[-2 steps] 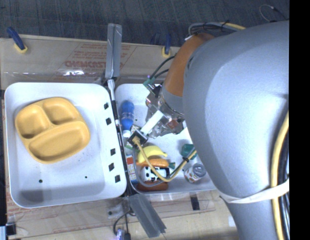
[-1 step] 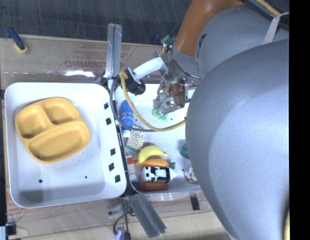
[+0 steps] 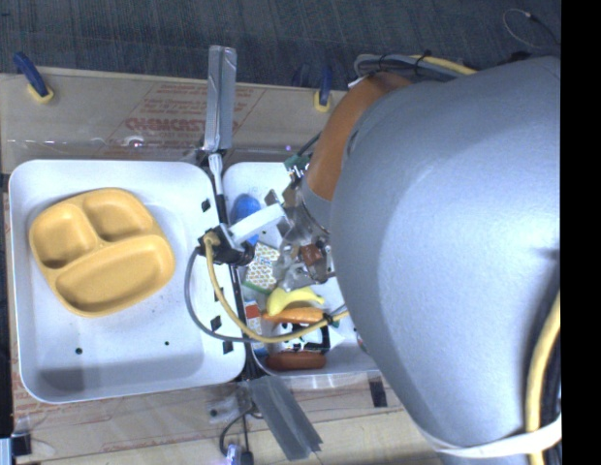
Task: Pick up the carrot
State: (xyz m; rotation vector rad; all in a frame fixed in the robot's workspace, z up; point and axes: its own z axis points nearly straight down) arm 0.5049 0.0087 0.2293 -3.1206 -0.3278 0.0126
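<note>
A small orange piece, most likely the carrot [image 3: 302, 314], lies low in the right bin [image 3: 244, 177], just under a yellow banana-shaped item [image 3: 293, 300] and above a dark brown-red object [image 3: 297, 360] that sits against the bin's near wall; the three crowd together, so their edges are hard to separate. Just above them rests a patterned card or packet [image 3: 262, 267], and higher up a blue round thing [image 3: 246, 205] peeks out from behind a white strip. The gripper [image 3: 302, 260] hangs over the middle of this bin, close above the banana-shaped item, but its metal parts blur together and I cannot tell whether it is spread or closed, or whether anything is pinched in it. The grey arm [image 3: 456, 250] with its orange band [image 3: 341, 143] covers most of the right bin, hiding its right half and far corner. A yellowish cable [image 3: 223, 303] and a black one loop over the divider between the bins. In the left bin [image 3: 116, 356] a yellow compartment plate [image 3: 99, 250] lies in full sight, well apart from the gripper. Blue clamps [image 3: 31, 76] grip the bench's far edge.
</note>
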